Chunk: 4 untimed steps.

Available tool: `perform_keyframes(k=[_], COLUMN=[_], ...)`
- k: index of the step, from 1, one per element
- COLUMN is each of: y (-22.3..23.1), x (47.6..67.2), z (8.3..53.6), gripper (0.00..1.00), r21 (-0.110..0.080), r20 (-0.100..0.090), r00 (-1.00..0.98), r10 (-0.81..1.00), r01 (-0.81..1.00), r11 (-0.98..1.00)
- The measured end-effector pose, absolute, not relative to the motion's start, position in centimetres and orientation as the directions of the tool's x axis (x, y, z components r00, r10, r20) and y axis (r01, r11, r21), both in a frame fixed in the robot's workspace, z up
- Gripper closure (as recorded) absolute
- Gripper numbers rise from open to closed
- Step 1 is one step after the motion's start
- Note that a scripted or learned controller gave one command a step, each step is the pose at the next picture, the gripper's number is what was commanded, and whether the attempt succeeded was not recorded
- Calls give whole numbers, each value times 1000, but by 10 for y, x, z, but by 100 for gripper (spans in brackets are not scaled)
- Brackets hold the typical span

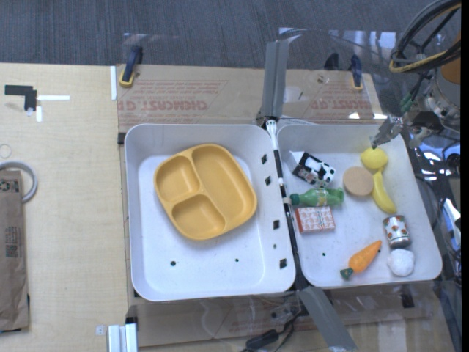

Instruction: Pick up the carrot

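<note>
One fixed camera watches from above my bench (pixel 58 196), slanted down over both bins (pixel 139 218); I enter from its right.

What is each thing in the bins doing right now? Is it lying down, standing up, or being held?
Carrot: lying flat in the right bin, not held.
Banana: lying flat beside the lemon.
Lemon: resting, near the gripper.
Green bottle: lying on its side.
Can: lying tilted on the bin floor.
Red box: lying flat.
Yellow plate: right side up in the left bin.
</note>
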<state>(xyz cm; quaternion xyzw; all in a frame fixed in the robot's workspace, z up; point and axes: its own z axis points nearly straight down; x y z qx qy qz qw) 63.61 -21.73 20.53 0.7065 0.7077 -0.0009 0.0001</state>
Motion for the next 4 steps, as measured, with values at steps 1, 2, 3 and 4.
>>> perform_keyframes(k=[1, 2, 3, 4], y=[-222, -152, -106, -46], x=[641, 659, 659, 659], z=[182, 274, 313, 372], gripper=[0, 0, 0, 0], r21=[-1, 0, -1, -2], r20=[-2, -3, -3, -3], r00=[166, -35, 373, 242], r10=[986, 999, 928, 970], r01=[986, 999, 928, 970], r11=[-166, 35, -373, -242])
